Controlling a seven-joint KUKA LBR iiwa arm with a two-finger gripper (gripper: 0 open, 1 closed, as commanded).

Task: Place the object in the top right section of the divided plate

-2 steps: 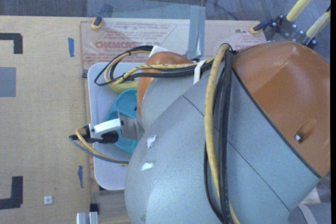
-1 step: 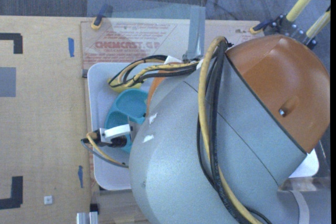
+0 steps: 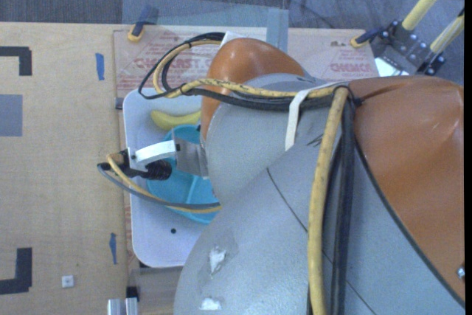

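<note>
Arm over the bin, blocking most of my view.
I see a banana (image 3: 173, 117) in the white bin (image 3: 140, 232), just beside the blue divided plate (image 3: 184, 195); I cannot tell the hand's state.

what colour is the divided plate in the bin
Light blue. The divided plate shows in the camera view, partly hidden under the arm.

Even, soft overhead light, faint shadows, mild glare on the arm (image 3: 295, 181), whose near surface looks slightly blurred.
</note>
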